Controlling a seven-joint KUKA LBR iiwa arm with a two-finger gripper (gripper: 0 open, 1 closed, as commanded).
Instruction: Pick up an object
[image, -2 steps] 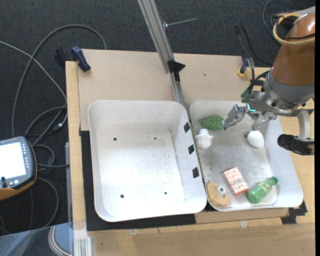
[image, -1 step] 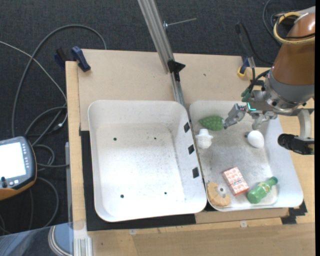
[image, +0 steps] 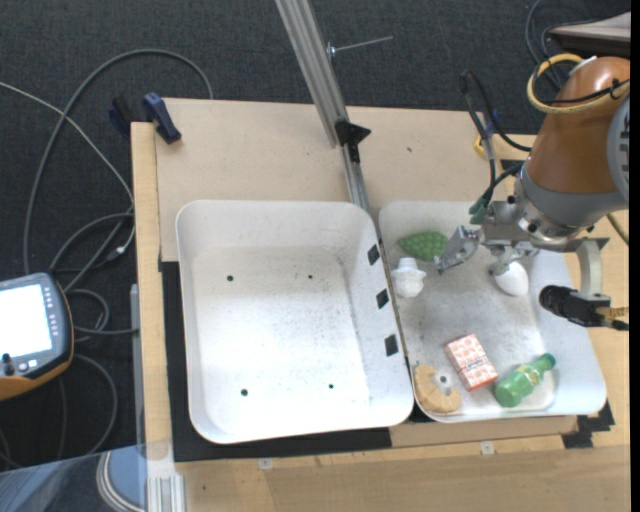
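My gripper (image: 477, 258) hangs over the back part of the right bin (image: 570, 395), below the orange band of the arm. Its two fingers stand apart, and I see only the bin floor between them. A green lumpy object (image: 423, 243) lies just to the left of the left finger. A white egg-shaped object (image: 512, 280) lies right beside the right finger. A small white object (image: 408, 277) rests against the bin's left wall. Toward the front lie a pink box (image: 471, 361), a green bottle (image: 522, 381) and a round tan disc (image: 437, 388).
The left bin (image: 200, 300) sits beside the right one, with black clips (image: 382, 298) on the shared rim. A slanted metal rail (image: 320, 80) runs down to the bins' back edge. Cables and a teach pendant (image: 28, 330) lie off the bench at left.
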